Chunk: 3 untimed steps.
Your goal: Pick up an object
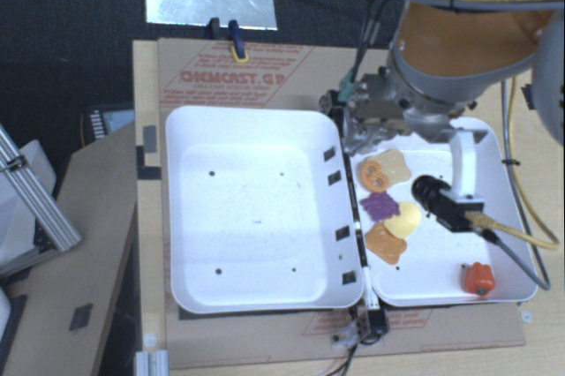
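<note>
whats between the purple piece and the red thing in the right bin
In the camera view, a yellow piece and an orange piece lie beside the purple piece; bare bin floor follows to the red thing.

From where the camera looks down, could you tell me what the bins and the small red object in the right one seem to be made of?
Left bin and right bin: probably thin moulded plastic, smooth and white, with rounded rims and a soft sheen. Red object: likely plastic or rubber, a toy food perhaps; evenly saturated colour with a slight gloss, too small to tell more.

White bins (256,123); purple toy (380,206); red pepper (478,278)
</note>
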### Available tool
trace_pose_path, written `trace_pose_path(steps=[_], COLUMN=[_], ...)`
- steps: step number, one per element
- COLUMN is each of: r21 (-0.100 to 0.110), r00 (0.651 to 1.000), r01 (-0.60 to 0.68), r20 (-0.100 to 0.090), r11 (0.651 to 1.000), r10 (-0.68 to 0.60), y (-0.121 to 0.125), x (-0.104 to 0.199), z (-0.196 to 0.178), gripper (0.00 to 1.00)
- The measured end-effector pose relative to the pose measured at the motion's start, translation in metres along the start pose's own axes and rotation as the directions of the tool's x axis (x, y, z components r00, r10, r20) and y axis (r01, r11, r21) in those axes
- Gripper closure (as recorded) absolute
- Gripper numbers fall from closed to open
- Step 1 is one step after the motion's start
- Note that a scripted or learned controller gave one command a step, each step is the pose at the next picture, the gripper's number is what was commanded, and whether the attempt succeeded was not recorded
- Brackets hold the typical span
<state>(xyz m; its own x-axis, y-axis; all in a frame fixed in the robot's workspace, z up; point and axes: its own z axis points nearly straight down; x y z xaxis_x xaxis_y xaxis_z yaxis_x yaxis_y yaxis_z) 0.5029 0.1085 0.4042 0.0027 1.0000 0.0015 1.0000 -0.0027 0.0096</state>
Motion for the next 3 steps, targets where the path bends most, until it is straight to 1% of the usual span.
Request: trace_pose_path(steps=[1, 2, 3], r21=[-0.005, 0.024, 0.000], r00=[1.000, 1.000, 1.000], r01=[0.006, 0.008, 0.000], r20=[-0.003, 0.005, 0.000], r11=[1.000, 1.000, 1.000], r10=[-0.006, -0.008, 0.000], y=[-0.015, 0.034, -0.013], x=[0.002, 0.054, -0.005], z=[-0.108, 0.092, 0.004], gripper=[1.00, 1.00, 1.00])
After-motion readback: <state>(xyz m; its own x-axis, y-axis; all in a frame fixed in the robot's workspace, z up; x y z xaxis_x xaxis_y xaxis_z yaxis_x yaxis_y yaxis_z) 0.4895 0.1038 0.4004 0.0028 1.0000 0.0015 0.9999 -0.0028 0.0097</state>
